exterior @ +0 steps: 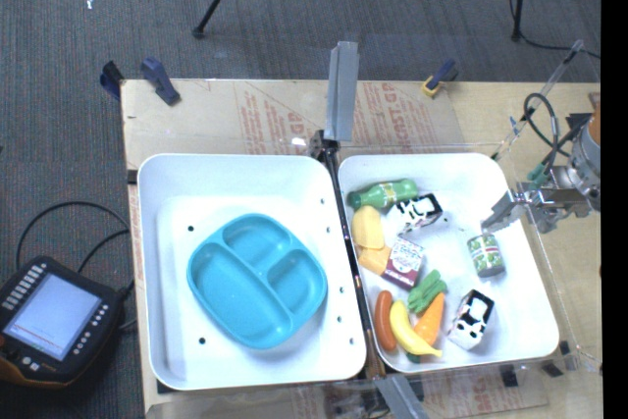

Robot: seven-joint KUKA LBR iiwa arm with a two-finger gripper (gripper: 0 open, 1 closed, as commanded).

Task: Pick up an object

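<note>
Green-labelled can (485, 254) lies in right bin (535, 324), just beside end effector (502, 214) at the rim; its opening: cannot tell, nothing held. Risk: can rolls off on contact, or descent clips the bin wall.

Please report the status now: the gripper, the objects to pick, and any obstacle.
Gripper over right bin's right edge, holding nothing seen. Nearest: green can, just below it. Toy food clustered left of can. Blue tray in left bin.

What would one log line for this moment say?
pincer: over right bin, holding nothing | nearest: green can | left bin: blue tray
</note>
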